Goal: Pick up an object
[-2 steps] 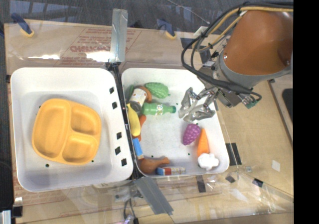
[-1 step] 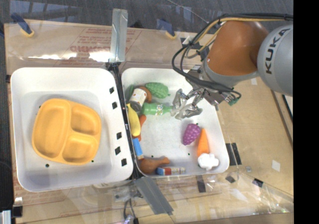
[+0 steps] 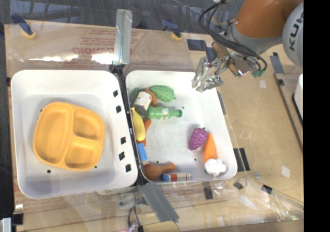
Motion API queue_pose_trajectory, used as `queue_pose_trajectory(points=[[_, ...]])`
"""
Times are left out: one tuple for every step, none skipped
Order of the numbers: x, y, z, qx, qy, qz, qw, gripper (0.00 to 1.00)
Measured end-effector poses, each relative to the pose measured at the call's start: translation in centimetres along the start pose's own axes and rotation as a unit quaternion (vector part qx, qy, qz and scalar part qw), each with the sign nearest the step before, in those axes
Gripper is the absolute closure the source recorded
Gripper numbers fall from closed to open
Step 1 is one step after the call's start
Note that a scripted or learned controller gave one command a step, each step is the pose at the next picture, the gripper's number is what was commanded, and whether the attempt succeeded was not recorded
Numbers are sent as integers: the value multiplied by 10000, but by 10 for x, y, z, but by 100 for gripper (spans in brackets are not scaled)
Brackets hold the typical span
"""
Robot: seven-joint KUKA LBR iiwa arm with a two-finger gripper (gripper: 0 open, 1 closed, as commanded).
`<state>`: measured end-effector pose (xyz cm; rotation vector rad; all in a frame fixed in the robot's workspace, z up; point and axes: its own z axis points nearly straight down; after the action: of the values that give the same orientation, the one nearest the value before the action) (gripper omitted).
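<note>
In the right bin [image 3: 227, 138], a knobbly purple grape bunch [image 3: 198, 138] lies untouched.

left bin [image 3: 20, 86]: yellow compartment tray [image 3: 68, 135] at centre | grey divider strip [image 3: 122, 37]: upright at bench's far edge, above the seam between both bins
</note>
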<state>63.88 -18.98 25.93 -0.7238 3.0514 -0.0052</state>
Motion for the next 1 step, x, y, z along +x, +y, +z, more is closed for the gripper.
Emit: queue_pose_trajectory(points=[[0,0,1,-9,9,0,10000,0]])
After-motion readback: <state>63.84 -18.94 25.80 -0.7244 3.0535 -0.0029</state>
